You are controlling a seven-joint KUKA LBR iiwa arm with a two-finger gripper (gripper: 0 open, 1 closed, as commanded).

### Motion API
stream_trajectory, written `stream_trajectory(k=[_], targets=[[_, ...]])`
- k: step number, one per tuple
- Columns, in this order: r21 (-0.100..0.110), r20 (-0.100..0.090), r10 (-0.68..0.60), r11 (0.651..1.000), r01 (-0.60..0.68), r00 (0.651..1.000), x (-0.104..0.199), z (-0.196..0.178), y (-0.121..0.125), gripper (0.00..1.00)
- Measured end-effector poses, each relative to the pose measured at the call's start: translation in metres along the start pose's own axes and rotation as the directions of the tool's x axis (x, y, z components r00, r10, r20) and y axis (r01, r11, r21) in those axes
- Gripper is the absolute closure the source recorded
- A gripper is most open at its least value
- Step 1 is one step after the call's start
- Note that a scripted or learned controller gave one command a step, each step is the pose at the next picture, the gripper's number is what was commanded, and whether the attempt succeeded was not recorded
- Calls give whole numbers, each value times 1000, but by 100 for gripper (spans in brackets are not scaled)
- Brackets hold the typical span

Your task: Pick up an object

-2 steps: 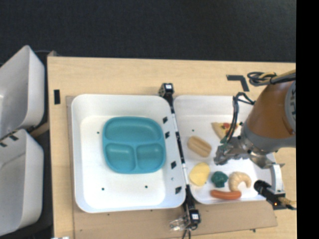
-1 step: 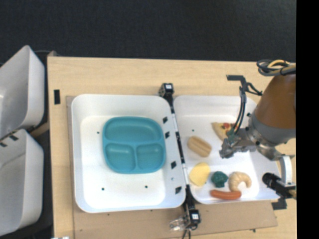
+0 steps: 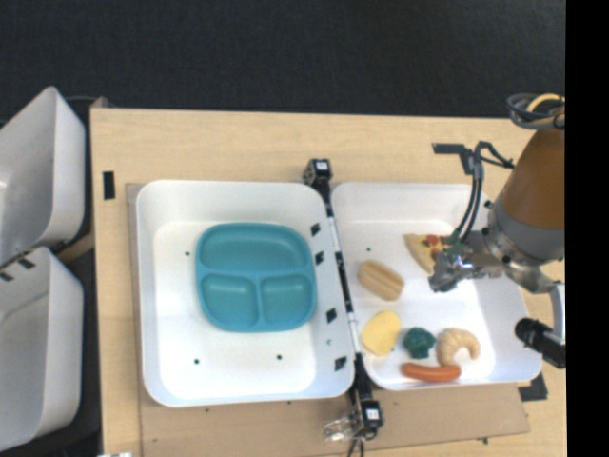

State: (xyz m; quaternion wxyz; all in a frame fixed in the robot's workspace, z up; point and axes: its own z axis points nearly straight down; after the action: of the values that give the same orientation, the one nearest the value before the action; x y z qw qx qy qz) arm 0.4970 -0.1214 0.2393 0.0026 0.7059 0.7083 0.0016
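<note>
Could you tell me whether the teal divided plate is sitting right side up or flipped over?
Right side up: the teal plate shows its three recessed compartments facing upward.

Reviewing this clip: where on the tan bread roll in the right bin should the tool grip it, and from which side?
Likely from straight above, fingers closing across the narrow middle of the bread roll. It lies flat as a long oval, apart from its neighbours, with bare bin floor along both long sides.
</note>
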Motion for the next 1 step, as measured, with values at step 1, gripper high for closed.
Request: stream_trajectory(k=[1], targets=[[3,-2,-3,1000,4,1000,39,0,21,100]])
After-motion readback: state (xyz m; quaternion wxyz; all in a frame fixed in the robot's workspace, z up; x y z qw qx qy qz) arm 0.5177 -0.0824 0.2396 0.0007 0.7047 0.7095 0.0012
